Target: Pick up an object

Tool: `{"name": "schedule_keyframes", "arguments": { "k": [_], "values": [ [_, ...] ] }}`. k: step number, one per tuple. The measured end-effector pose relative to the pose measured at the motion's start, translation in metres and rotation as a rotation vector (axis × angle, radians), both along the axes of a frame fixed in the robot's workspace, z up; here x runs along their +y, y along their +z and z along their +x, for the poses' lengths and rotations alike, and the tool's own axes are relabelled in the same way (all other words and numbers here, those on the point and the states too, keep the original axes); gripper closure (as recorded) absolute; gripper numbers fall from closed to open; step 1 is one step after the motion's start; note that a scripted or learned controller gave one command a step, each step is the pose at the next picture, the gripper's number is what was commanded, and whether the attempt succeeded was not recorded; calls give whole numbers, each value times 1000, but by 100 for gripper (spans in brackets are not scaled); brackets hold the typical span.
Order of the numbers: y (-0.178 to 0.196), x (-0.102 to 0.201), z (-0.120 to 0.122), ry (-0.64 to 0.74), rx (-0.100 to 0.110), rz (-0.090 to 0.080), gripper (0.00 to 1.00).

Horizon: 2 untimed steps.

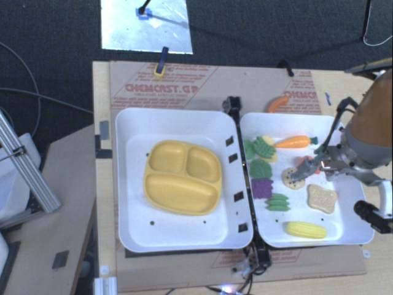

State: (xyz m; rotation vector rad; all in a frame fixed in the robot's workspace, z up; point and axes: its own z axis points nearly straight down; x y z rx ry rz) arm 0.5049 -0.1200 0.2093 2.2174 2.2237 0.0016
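The right bin (350, 235) holds several toy foods: an orange carrot (293, 142), a round speckled cookie (292, 179), a slice of toast (322, 198), a yellow corn cob (306, 229), a green pea pod (277, 201), purple grapes (262, 187) and a green leafy piece (260, 168). My gripper (299, 173) reaches in from the right and hangs low over the cookie's right edge. A small red piece (305, 161) lies just behind it. Whether the tips touch the cookie cannot be made out.
The left bin (132, 226) carries a yellow divided plate (182, 177). An orange sausage-like toy (277, 103) lies outside on the cardboard behind the right bin. A black divider (241, 165) runs between the bins. The arm's body (371, 134) covers the right bin's right side.
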Motion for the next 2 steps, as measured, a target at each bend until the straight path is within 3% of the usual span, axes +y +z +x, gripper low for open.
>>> {"name": "schedule_keyframes", "arguments": {
  "k": [1,2],
  "values": [
    [-127,38,-17,0,11,4,0],
    [-110,35,-13,-2,-1,1,100]
  ]
}}
